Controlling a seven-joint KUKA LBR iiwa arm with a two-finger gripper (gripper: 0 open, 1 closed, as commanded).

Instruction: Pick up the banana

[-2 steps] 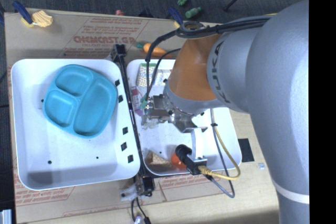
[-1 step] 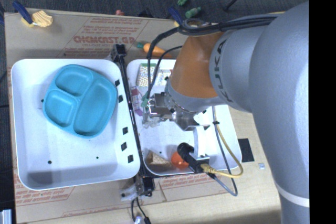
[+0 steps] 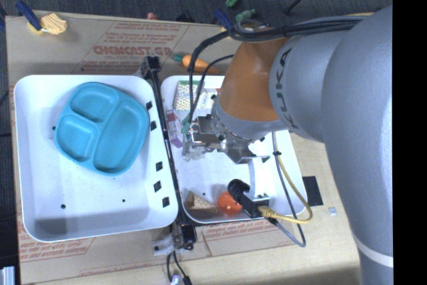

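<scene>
While the arm (image 3: 293, 83) hangs over the right bin (image 3: 200, 217), we cannot tell the state of its pincer (image 3: 193, 140); 1 blue plate (image 3: 100, 127) lies in the left bin (image 3: 40, 210).

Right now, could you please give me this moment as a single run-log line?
arm: over right bin | banana: not identifiable | left bin: blue divided plate | orange item: right bin's near edge

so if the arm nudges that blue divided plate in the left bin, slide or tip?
Probably slide. The blue plate looks low, wide and rigid, lying flat on the smooth floor of the left bin, so tipping seems unlikely. It looks like light molded plastic, so a push may skate it toward a wall. Its rounded rim could be awkward to pinch.
</scene>
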